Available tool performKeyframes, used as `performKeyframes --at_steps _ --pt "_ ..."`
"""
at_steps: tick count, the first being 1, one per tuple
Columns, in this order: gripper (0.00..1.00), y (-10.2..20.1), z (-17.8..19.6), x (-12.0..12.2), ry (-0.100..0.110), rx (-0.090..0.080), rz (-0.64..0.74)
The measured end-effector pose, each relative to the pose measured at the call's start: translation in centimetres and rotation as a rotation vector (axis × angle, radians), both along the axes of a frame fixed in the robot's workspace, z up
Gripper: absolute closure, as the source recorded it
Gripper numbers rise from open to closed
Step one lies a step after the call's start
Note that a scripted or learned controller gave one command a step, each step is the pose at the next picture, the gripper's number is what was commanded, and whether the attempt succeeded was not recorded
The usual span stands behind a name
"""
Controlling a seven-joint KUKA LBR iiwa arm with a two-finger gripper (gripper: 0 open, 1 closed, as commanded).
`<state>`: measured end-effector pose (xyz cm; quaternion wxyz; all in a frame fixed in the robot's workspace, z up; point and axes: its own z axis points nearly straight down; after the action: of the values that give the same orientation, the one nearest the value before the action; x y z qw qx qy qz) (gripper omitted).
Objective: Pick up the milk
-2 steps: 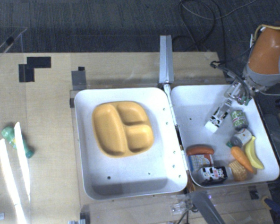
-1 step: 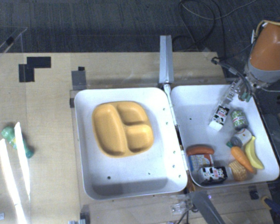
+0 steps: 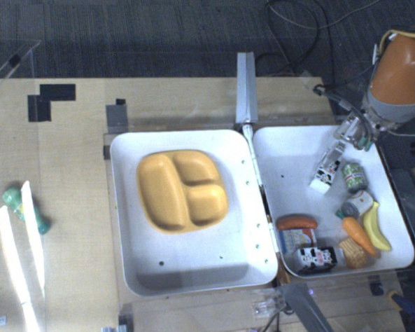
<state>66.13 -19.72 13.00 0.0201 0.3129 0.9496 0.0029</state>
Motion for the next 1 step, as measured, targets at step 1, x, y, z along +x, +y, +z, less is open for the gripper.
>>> performKeyframes --at_steps 1 --pt "0.00 -0.75 9.45 -1.12 0.027 0.005 -0.023"
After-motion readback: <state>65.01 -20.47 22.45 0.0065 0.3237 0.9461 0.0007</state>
